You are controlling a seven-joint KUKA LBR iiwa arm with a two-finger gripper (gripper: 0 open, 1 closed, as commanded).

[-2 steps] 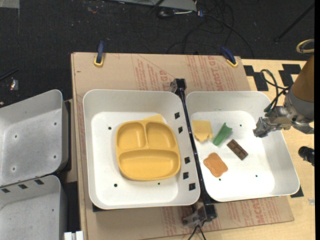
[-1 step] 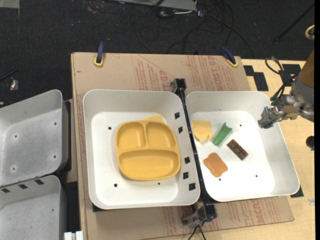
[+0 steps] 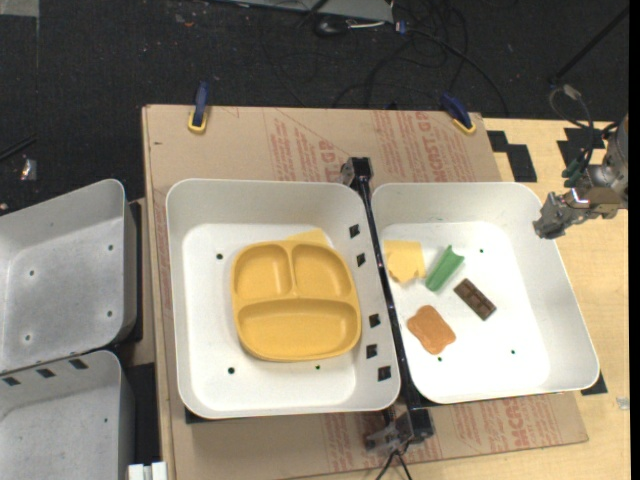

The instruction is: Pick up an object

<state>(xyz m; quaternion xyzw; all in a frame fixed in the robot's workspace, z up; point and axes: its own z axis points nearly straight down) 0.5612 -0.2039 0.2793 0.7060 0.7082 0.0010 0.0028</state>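
Gripper (image 3: 553, 217) sits at the right bin's (image 3: 520, 368) far right rim, small and blurred, the arm cut off by the frame edge. In that bin lie a yellow piece (image 3: 404, 262), green block (image 3: 444, 269), brown bar (image 3: 474, 299) and orange piece (image 3: 431, 329). A yellow divided tray (image 3: 296, 302) rests in the left bin (image 3: 200, 368).

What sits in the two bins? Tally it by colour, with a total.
Yellow: 2, the divided tray in the left bin and a pale block in the right bin
Green: 1
Brown: 1
Orange: 1
Total: 5
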